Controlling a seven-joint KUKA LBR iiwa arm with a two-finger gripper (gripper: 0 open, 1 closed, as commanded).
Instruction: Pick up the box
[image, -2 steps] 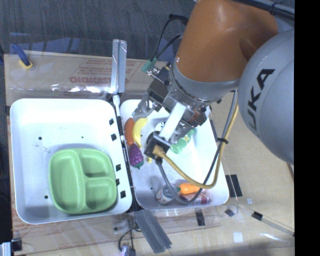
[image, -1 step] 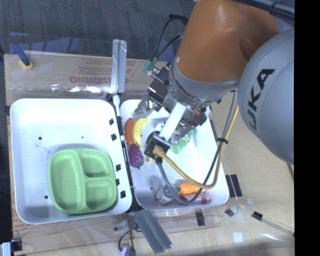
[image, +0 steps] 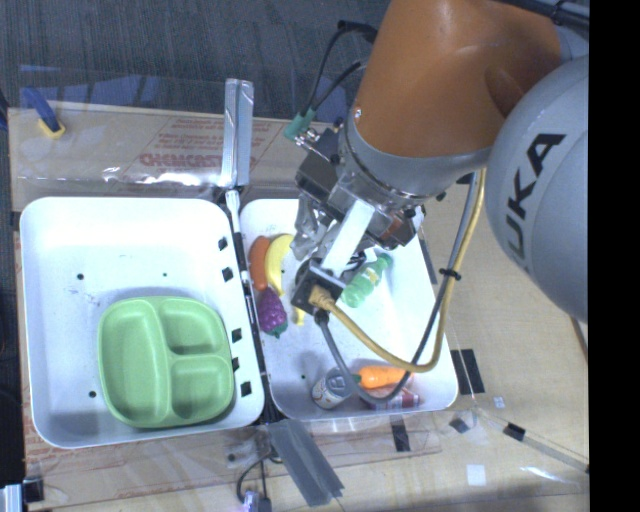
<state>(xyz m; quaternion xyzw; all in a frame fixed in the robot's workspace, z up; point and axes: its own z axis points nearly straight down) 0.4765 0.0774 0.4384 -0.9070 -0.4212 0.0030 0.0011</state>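
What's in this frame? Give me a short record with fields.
left bin: green divided plate
right bin: banana, purple fruit, green bottle, can, orange piece
arm: reaching over right bin
claw: low, beside the banana

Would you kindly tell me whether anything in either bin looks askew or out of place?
Nothing looks spilled or damaged. The can seems to lie on its side at the right bin's near edge, and the green bottle lies tilted under the arm.
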